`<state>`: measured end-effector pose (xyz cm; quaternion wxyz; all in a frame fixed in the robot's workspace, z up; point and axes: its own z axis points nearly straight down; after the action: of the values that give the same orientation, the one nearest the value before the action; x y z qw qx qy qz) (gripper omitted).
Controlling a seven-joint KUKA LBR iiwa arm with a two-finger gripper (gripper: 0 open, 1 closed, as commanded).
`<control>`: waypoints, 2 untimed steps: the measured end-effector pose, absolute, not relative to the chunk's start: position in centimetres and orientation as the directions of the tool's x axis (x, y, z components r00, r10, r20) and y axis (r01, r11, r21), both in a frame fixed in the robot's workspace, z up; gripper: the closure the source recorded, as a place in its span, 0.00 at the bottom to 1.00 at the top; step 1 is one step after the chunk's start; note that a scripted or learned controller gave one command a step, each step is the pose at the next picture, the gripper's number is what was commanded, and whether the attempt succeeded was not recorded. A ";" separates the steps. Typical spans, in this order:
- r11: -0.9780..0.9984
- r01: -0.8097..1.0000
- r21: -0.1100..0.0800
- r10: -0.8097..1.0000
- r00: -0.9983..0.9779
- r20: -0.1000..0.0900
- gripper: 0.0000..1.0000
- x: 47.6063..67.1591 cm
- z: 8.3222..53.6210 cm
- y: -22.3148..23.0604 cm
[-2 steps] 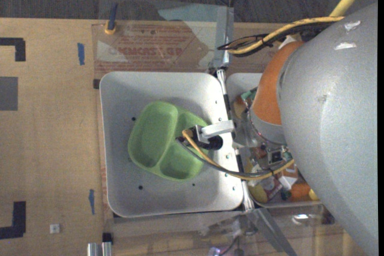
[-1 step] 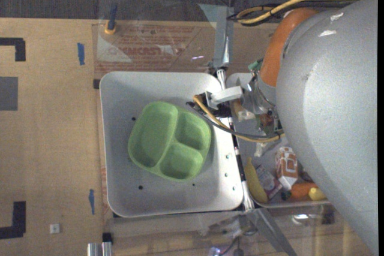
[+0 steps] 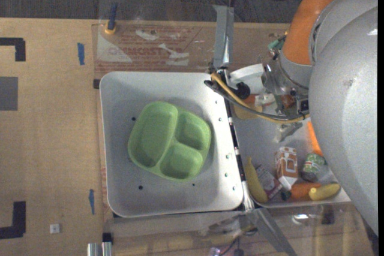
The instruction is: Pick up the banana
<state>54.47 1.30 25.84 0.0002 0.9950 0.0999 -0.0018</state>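
Camera view:
Banana (image 3: pixel 255 181): lay in the right bin (image 3: pixel 264 136) beside its left wall, long axis running near-to-far.
Left bin (image 3: pixel 120 105): held a green divided tray (image 3: pixel 170 141).
My gripper (image 3: pixel 282 106): hung over the right bin.

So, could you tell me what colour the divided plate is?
Light green, clearest in the camera view.

No text can be read: the red print on the clear plastic sheet (image 3: pixel 153 45) is too blurred.
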 end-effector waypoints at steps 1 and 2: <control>-0.980 0.200 -0.001 0.200 0.980 -0.005 0.00 52.5 18.2 7.3; -0.900 0.436 -0.005 0.436 0.900 -0.008 0.00 47.9 18.2 1.9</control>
<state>47.89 1.94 18.20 -0.0016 0.9746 0.2238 -0.0042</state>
